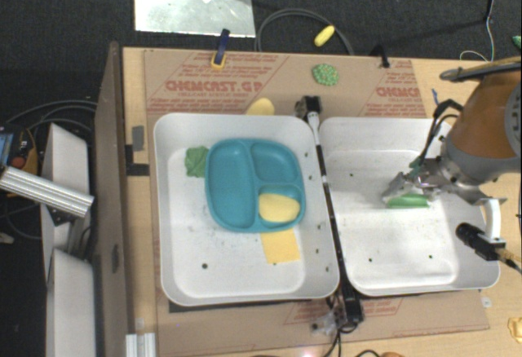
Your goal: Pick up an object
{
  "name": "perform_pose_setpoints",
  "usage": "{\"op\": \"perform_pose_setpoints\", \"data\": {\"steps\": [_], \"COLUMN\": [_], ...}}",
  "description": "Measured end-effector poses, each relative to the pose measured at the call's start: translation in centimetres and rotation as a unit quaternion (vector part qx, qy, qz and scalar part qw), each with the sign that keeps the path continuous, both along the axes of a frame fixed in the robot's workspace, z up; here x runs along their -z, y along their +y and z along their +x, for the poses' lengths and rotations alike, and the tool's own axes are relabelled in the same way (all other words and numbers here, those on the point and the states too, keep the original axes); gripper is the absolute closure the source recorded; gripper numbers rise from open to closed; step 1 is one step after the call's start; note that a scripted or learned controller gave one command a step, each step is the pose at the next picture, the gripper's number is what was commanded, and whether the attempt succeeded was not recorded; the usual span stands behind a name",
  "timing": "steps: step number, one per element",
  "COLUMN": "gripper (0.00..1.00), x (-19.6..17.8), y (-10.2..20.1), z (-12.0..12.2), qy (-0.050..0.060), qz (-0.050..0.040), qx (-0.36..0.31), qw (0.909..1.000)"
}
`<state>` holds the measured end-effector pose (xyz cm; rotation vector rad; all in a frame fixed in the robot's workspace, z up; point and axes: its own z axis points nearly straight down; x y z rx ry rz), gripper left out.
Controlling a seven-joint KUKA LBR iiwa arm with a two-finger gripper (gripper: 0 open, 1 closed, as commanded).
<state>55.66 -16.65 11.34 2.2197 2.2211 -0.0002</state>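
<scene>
Hand [405, 188] of the grey arm sits low in the right bin [391, 266], its fingers closed around a small green object [407, 201] lying on the bin floor, while the left bin [183, 266] holds a teal divided plate [241, 184].

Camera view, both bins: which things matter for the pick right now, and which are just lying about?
In play:
gripper, low in the right bin
green object at its tips

Lying about:
blue divided plate in the left bin
yellow piece on that plate
yellow square
green leafy piece
green round item on the cardboard
</scene>
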Motion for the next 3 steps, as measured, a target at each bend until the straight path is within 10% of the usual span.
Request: {"op": "perform_pose_setpoints", "data": {"steps": [1, 2, 3], "gripper": [0.00, 1.00, 1.00], "x": [3.0, 1.8, -7.7], "y": [0.4, 0.3, 12.8], "z": [-0.8, -0.7, 0.4], "qy": [0.001, -0.001, -0.005], "qz": [0.0011, 0.0005, 0.0024], "qx": [0.000, 0.000, -0.008], "qw": [1.0000, 1.0000, 1.0000]}}
